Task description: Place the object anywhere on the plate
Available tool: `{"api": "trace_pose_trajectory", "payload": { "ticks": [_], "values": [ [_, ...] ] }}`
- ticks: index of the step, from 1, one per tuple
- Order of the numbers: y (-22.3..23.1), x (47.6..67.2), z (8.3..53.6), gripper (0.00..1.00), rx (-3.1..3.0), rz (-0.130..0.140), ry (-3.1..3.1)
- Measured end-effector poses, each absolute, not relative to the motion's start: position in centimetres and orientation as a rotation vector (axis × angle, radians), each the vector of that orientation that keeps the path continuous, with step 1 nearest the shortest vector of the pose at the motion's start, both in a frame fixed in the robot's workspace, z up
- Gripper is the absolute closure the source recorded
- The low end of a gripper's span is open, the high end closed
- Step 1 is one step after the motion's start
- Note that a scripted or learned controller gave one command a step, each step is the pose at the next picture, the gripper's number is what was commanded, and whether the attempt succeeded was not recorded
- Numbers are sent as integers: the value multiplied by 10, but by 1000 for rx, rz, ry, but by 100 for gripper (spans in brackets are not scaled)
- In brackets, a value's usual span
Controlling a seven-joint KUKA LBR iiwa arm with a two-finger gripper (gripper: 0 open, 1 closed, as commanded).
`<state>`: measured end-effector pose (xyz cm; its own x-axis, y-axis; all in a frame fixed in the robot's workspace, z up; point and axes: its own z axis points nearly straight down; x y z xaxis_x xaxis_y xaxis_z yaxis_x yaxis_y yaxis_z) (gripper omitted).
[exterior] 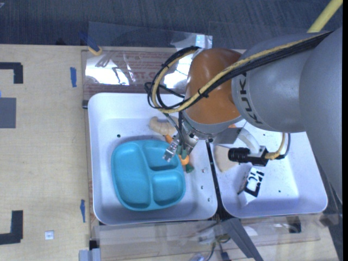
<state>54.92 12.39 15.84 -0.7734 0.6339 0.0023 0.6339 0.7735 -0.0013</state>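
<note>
A blue divided plate [145, 178] lies in the left bin [103, 145]. My gripper [173, 150] hangs over the plate's upper right rim, under the orange wrist band. A small orange and green object [186, 161] sits right beside the gripper, at the plate's right edge; I cannot tell if it is held or resting. A beige object [159, 125] lies in the bin just behind the plate, to the gripper's upper left.
The right bin [304, 194] holds a white and black item [253, 184] and a pale round piece [224, 157]. The arm's grey body covers much of that bin. Yellow and black cables [163, 83] loop over the left bin's back edge.
</note>
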Motion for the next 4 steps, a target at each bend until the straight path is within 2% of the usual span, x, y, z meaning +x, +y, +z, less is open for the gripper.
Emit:
{"api": "trace_pose_trajectory", "payload": {
  "ticks": [1, 4],
  "values": [
    [124, 550, 159, 0, -1058, -1, -2957],
    [124, 550, 159, 0, -1058, -1, -2957]
  ]
}}
